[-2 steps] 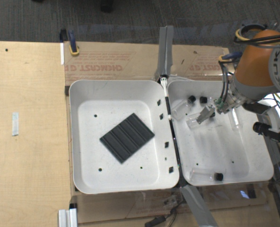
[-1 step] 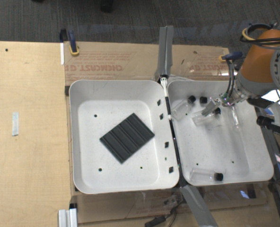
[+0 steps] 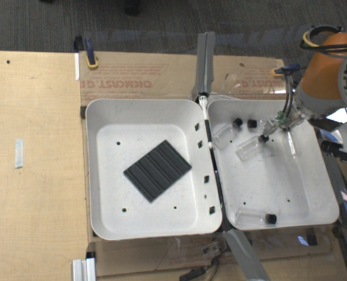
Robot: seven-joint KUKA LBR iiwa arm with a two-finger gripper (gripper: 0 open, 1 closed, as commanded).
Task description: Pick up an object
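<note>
The jaws (image 3: 266, 136) are seen low over the back of the right bin (image 3: 314, 212), at the end of the grey wrist that reaches in from the right under the orange band. Whether they are spread or pressed together cannot be told, since the tip is small and dark against the white floor.

Nearest to them lies what appears to be a clear plastic bottle (image 3: 249, 149), though its outline is faint. It is placed just beside the tip, down and to the left of it in the picture, with its long axis running slantwise from lower left to upper right, roughly in line with the approach of the tool. No object is seen between the jaws, so nothing is judged to be held.

Two small black caps (image 3: 244, 123) sit near the bin's back wall, and a second clear bottle with a black cap (image 3: 257, 218) lies well apart at the front edge. A dark ribbed pad (image 3: 157, 170) lies tilted in the left bin (image 3: 97, 127), far from the arm.

A short shift toward the lower left would probably be needed before any grasp.
</note>
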